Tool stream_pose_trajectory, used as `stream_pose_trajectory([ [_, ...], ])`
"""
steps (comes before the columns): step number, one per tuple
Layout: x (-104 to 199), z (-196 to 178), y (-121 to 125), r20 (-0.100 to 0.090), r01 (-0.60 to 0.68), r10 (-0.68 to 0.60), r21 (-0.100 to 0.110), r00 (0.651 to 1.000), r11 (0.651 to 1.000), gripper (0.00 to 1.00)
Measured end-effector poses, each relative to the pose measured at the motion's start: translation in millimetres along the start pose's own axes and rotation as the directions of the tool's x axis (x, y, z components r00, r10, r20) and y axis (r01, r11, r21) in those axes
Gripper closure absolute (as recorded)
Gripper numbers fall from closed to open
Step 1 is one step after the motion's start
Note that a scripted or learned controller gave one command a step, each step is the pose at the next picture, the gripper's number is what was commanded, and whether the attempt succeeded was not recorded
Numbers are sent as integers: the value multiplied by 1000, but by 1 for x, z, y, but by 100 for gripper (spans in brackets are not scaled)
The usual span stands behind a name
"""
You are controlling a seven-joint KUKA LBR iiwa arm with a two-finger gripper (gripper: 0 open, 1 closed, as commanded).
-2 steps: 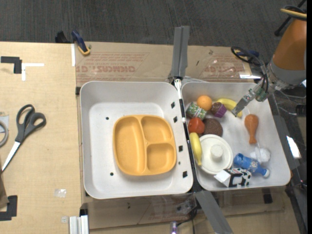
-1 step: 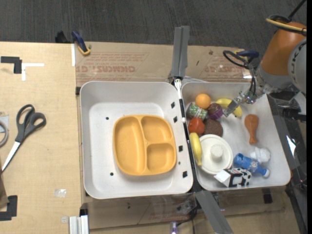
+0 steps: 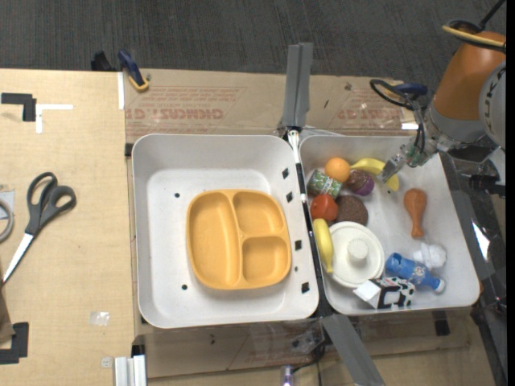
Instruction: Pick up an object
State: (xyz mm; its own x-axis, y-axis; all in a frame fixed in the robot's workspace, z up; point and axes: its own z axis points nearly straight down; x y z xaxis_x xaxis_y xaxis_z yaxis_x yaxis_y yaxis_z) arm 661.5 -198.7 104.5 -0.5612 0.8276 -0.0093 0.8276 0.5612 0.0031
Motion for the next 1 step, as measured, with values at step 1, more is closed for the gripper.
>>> stream_pose_trajectory([
  [1,64,-90,42,-7,-14,14,1,1000,1000,100],
])
